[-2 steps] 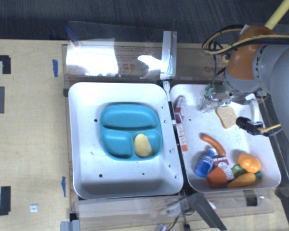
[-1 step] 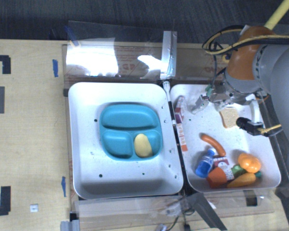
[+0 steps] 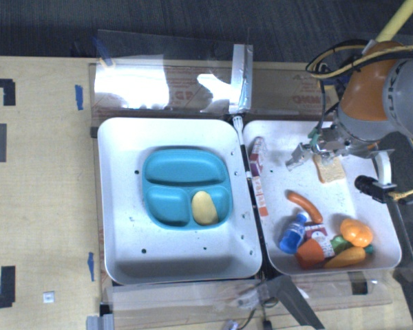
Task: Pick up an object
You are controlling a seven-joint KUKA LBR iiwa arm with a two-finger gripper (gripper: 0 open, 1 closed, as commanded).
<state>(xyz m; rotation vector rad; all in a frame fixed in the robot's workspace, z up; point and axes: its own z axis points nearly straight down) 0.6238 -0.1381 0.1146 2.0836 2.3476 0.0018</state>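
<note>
Wooden tabletop (image 3: 41, 205) carries two white bins side by side. Left bin (image 3: 117, 253) holds a blue tray (image 3: 172, 177) with a yellow egg shape (image 3: 204, 207) in its lower right compartment. Right bin (image 3: 282, 139) has toys heaped at its near end: an orange sausage (image 3: 304, 205), a blue bottle (image 3: 292, 235), an orange fruit (image 3: 356, 233) and a carrot (image 3: 347, 256). Over the far part of this bin hangs the tool (image 3: 315, 151); whether it is open or closed cannot be told. A tan block (image 3: 330, 170) lies just beside it, on its near side. The heap sits well apart, nearer the camera.
</note>
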